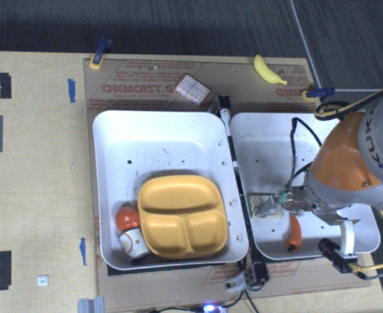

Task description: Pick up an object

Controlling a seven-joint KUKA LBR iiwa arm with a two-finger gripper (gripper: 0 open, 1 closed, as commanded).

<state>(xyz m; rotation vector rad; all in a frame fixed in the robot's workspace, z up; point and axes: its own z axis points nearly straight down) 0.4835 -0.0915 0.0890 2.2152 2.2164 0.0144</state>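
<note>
The left bin (107,175) carries a yellow tray (180,214) toward its 6 o'clock side, and tucked against the tray's 8 o'clock corner sit an orange ball (127,218) and a white toy (133,242) touching each other. Above the bins, on the board, a patterned card (191,89) lies at 12 o'clock and a banana (268,70) at 1 o'clock. In the right bin (269,139), a clear packet (264,205) rests near the 9 o'clock wall, and an orange carrot (295,232) lies just beside it toward 5 o'clock, upright in the view. The gripper (288,201) hangs low over the packet's 3 o'clock edge; whether its jaws stand wide or narrow I cannot tell, since the wrist hides them. Nothing shows between them, so no grasp is claimed. The likely target is the packet or the carrot. To do this well, centre over one item, not the gap between them; the carrot offers the firmer hold, taken across its narrow width. The flat packet may slip
</note>
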